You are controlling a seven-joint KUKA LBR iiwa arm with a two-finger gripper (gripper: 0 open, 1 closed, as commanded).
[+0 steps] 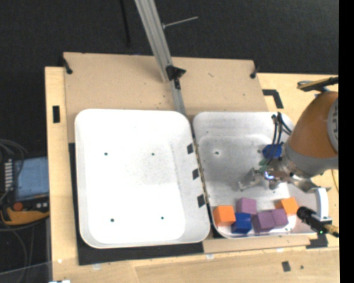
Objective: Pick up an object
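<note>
Blocks cluster lower right of frame, in right bin (224, 128): purple block (246, 206), orange block (225, 214), blue block (242, 223). Likely light, rigid foam or wood, not fragile; pinch across flat opposite faces. Gripper (265, 175) hovers just above them; open or closed, cannot tell.

The grey arm (310, 152) reaches in from the right, its orange band (312, 128) bulging above the wrist, which bends down and leftward. The gripper (256, 178) hangs low at the wrist's end, pointing left; blue cabling (272, 151) runs along the wrist's upper side.
</note>
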